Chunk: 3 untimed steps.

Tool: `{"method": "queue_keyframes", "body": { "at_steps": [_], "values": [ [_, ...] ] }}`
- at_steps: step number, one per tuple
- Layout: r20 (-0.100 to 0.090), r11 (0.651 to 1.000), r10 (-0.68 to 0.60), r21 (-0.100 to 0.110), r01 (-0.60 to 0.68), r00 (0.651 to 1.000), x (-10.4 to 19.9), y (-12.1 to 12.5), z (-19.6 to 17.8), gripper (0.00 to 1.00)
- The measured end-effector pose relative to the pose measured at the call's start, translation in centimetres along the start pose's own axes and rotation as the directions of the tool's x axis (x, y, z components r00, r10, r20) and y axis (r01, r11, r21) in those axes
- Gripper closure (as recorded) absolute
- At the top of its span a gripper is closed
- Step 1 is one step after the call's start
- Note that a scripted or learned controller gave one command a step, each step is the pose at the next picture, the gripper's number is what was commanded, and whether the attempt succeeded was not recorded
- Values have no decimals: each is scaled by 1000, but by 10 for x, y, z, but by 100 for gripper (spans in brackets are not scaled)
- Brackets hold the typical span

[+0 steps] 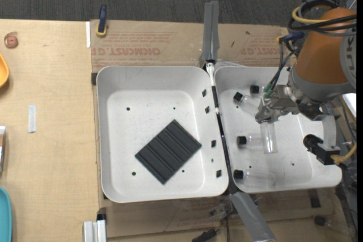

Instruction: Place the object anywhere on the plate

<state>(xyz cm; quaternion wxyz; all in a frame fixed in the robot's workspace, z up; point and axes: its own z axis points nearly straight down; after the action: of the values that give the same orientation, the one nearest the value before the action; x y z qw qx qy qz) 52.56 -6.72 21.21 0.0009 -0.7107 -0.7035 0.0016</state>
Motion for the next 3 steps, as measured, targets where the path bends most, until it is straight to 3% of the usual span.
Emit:
{"method": "queue_keyframes", "body": {
  "at_steps": [1, 2, 3],
  "values": [
    [1, 995, -104, 0, 104, 995, 68, 81, 21, 100],
    [1, 875, -485, 0, 485, 875, 153, 57, 21, 100],
    [2, 479, -878, -2, 878, 479, 92, 40, 21, 100]
  ]
}}
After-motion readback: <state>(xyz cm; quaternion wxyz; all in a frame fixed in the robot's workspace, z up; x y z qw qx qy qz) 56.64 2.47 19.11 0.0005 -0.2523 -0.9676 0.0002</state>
